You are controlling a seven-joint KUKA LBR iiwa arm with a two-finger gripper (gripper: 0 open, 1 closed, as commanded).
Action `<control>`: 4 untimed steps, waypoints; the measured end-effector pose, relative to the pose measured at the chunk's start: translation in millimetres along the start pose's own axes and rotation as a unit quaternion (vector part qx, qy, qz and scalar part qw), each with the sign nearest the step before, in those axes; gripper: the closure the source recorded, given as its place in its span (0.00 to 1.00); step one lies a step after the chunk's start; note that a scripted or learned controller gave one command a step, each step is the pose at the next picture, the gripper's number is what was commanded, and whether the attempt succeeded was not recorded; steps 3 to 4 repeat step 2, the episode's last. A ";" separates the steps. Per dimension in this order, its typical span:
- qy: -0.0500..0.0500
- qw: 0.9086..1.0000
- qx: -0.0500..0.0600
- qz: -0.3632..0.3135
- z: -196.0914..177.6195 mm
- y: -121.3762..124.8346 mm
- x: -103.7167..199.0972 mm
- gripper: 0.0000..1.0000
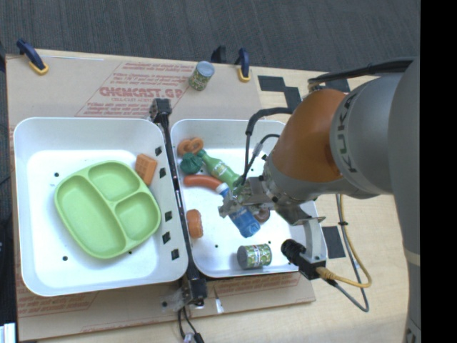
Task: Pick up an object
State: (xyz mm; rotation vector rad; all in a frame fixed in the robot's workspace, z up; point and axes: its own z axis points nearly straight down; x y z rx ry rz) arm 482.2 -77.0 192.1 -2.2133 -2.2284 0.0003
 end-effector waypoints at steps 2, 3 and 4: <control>-0.001 1.000 -0.002 -0.005 -20.6 3.0 0.0 1.00; -0.001 1.000 -0.002 -0.005 -20.6 3.0 0.0 1.00; -0.001 1.000 -0.002 -0.005 -20.6 3.0 0.0 1.00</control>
